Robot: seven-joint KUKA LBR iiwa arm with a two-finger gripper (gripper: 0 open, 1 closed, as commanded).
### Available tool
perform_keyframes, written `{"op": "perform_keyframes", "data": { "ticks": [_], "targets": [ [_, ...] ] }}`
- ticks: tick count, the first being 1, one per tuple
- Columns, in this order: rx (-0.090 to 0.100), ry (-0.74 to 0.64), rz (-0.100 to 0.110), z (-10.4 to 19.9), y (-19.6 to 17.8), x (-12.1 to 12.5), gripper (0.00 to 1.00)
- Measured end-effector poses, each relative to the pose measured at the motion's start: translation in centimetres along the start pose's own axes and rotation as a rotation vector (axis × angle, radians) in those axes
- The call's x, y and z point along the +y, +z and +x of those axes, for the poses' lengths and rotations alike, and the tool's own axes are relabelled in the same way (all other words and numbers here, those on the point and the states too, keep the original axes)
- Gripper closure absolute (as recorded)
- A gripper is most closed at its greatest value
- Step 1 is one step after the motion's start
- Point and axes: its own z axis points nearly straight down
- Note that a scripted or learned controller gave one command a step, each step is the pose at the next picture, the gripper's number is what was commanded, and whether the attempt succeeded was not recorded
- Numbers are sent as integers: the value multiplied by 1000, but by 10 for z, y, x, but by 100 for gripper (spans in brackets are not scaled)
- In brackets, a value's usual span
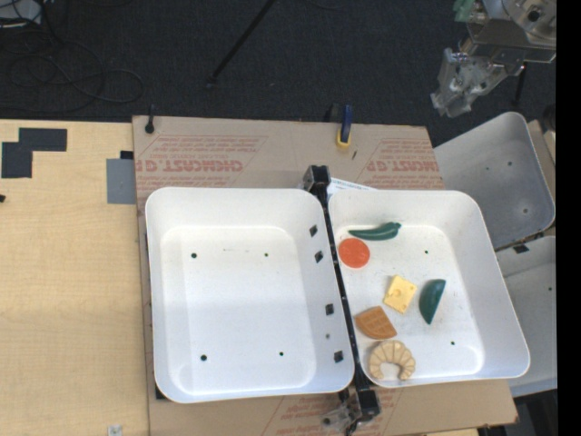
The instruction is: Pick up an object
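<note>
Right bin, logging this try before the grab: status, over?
Pincer high at top right, off the bins, holding nothing seen. Right bin holds six items: green pepper, orange disc, cheese, croissant. Nothing blocking.

Light wood bench, topped by a brown printed cardboard sheet. On the cardboard, two shallow white bins side by side: left bin at nine o'clock, right bin at three o'clock, rims touching along a black clip strip. Grey and black patches on the wood at ten o'clock.
</note>
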Motion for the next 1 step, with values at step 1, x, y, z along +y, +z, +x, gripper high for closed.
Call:
{"op": "perform_keyframes", "data": {
  "ticks": [1],
  "targets": [
    [1, -1, 2, -46, 0, -4, 100]
  ]
}}
